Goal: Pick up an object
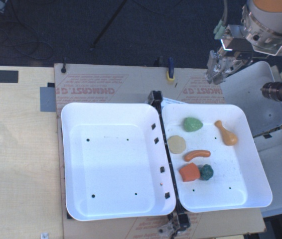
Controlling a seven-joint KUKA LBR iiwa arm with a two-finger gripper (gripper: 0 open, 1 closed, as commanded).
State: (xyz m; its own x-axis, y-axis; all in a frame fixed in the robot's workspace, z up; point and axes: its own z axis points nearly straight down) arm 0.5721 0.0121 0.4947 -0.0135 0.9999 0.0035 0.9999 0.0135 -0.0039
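We are seeing the gripper (216, 74) hanging above the bench, out past the right bin (253, 156) at its twelve o'clock edge; we cannot tell how it is set. Nothing is showing in it. Six objects are lying in that bin: a green lump (193, 124), an orange pear-shaped piece (226, 133) at its three o'clock, a beige disc (176, 144), a sausage (197, 155), and an orange block (190, 172) touching a dark green piece (207, 172). The left bin (76, 158) is sitting alongside.

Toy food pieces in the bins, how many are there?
5, all in the right bin: green piece, orange drumstick, pale disc, sausage, red block. A dark green lump adjoins the block.
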